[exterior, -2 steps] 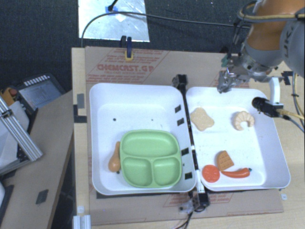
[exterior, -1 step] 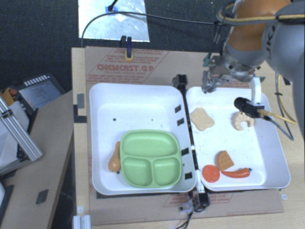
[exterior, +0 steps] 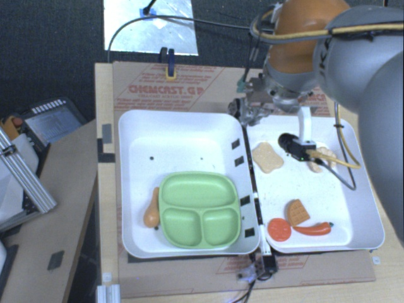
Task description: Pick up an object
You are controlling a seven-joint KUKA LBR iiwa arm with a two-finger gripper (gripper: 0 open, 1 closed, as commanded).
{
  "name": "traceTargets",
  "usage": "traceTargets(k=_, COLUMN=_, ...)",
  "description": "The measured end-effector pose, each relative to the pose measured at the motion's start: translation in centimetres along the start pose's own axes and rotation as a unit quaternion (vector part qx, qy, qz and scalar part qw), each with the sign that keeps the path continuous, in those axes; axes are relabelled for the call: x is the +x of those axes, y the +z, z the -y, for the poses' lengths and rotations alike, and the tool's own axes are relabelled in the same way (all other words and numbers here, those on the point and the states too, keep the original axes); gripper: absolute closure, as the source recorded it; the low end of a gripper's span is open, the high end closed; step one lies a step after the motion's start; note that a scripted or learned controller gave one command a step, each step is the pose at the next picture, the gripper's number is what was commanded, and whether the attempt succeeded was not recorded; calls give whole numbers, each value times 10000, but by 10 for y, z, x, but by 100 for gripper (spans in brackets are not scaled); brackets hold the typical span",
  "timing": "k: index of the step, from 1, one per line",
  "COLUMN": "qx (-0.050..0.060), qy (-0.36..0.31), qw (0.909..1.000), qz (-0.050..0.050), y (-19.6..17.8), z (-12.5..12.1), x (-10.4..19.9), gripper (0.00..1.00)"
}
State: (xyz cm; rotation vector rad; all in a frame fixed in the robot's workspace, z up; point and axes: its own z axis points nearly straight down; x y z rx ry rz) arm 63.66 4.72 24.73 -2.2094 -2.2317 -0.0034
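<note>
Looking down on the bench now, and the grey arm point(exterior: 363, 62) reaches in from the right, its orange band point(exterior: 303, 24) high over the back of the right bin point(exterior: 363, 216). The gripper point(exterior: 252, 112) hangs at the far end of the divide between the two bins, just above the back rim. From up here I can't tell whether the claw is spread or pressed together, as the wrist hides it. I see nothing pinched in it.

Candidates for the pick are all lying loose. In the right bin, nearest the gripper, a beige bread-shaped piece point(exterior: 267, 158) sits flat just beside the divide. Further right a pale piece point(exterior: 324, 155) lies partly under a yellow cable point(exterior: 338, 163) and touches a black-and-white fitting point(exterior: 300, 141) that hangs from the arm. Down at the front of that bin I've got an orange-brown wedge point(exterior: 297, 211), a red round piece point(exterior: 279, 230) just beside it, and a red chilli point(exterior: 312, 228) lying along the front, touching the round piece.

Over in the left bin point(exterior: 129, 182), a green divided plate point(exterior: 199, 208) fills the front half, three compartments, nothing in them. An orange-brown drumstick-like item point(exterior: 152, 210) lies against its left edge, well apart from the gripper.

Both bins rest on a printed cardboard sheet point(exterior: 208, 88) with a yellow clamp point(exterior: 170, 68) at its back edge
</note>
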Motion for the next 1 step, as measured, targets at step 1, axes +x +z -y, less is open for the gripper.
traceTargets(k=1, qx=2, qy=3, qw=10000, qz=0, y=11, z=2, x=55, gripper=100)
